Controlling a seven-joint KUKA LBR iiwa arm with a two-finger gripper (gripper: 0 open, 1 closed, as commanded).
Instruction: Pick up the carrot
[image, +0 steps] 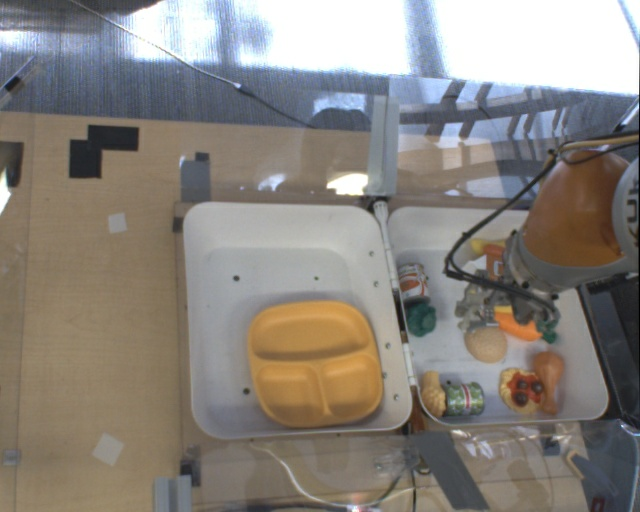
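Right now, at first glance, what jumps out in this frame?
The yellow divided tray stands out first, lying alone in the left bin. Next comes the arm's orange band over the right bin, with the gripper down among small toy foods, right beside the carrot. A round bread roll lies just below it.

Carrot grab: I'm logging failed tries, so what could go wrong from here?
The gripper sits right over the carrot, which lies crowded: the round bun is just beside it, so the fingers might catch or push that instead. The drumstick lies close below and could get nudged. The arm hides much of the carrot, so how the fingers line up with it cannot be judged.
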